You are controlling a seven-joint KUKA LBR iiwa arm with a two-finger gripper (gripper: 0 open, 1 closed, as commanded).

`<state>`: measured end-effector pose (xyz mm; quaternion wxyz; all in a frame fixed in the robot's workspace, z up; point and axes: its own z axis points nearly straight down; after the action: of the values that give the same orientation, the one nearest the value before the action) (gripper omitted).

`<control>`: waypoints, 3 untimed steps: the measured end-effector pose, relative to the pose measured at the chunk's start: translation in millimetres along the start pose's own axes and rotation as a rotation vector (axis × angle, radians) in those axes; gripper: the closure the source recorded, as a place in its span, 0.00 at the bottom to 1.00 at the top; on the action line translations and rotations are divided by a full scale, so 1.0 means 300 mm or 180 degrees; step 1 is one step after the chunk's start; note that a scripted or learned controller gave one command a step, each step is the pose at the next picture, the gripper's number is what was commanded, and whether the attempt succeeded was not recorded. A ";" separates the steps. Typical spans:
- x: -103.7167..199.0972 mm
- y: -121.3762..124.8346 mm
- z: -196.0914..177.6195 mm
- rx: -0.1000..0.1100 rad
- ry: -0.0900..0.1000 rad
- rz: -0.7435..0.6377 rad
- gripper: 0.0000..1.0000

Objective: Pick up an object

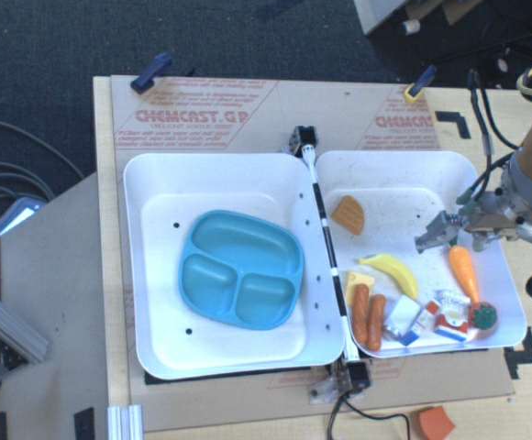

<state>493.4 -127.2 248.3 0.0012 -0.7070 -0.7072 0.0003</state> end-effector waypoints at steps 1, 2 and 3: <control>-0.042 0.050 0.438 0.0000 0.0000 0.0003 0.00; -0.087 0.204 0.546 -0.0007 -0.0004 0.0000 0.00; -0.086 0.205 0.513 -0.0012 -0.0005 0.0002 1.00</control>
<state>554.7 -152.9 94.2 -0.0007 -0.7072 -0.7070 -0.0004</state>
